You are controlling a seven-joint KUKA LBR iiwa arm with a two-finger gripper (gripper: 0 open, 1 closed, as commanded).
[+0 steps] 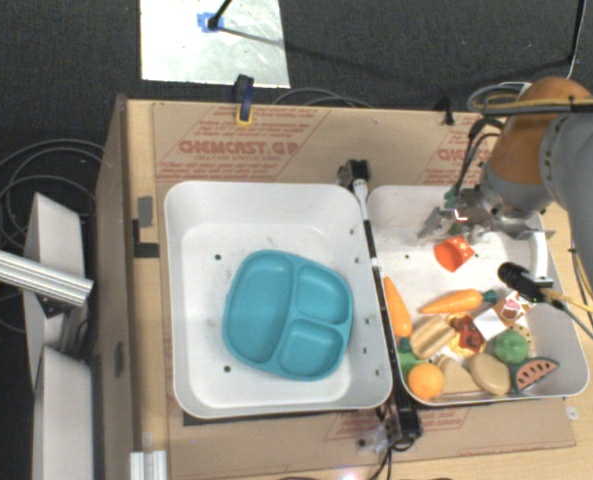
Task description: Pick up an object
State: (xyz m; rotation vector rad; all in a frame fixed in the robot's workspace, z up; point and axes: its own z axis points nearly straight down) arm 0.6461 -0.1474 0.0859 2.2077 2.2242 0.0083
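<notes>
two-finger gripper (458, 220) — fingers spread, holding nothing, poised over the right white bin (413, 211). small orange-red plastic toy piece (453, 253) — just below the fingertips. step: approach; next, descend and pinch.

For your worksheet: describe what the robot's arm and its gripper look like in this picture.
The arm is a thick, rounded grey tube with a glossy orange band above the wrist. The gripper at its end is a small grey metal assembly with a tiny red light. Thin dark cables run beside the wrist.
</notes>
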